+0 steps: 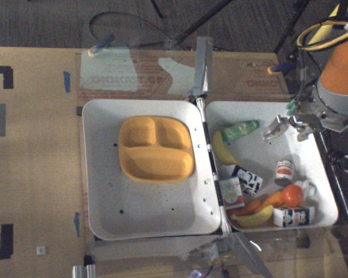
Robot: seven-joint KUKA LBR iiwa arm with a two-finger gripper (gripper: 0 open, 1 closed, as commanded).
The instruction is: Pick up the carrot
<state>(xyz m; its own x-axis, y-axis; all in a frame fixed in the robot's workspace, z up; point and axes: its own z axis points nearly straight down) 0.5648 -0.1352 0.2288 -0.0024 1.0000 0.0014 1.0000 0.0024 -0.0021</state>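
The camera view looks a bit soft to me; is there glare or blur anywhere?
Camera view: even light, soft shadows; glare on the clear sheet behind the bins; the gripper looks slightly blurred; the carrot is small but recognisable.

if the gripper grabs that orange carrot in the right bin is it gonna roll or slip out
The tapered orange carrot looks like smooth, rigid toy plastic, so it would probably slip from a grip on its thin end. Its round body would likely roll, though the yellow banana and orange ball beside it may block that.
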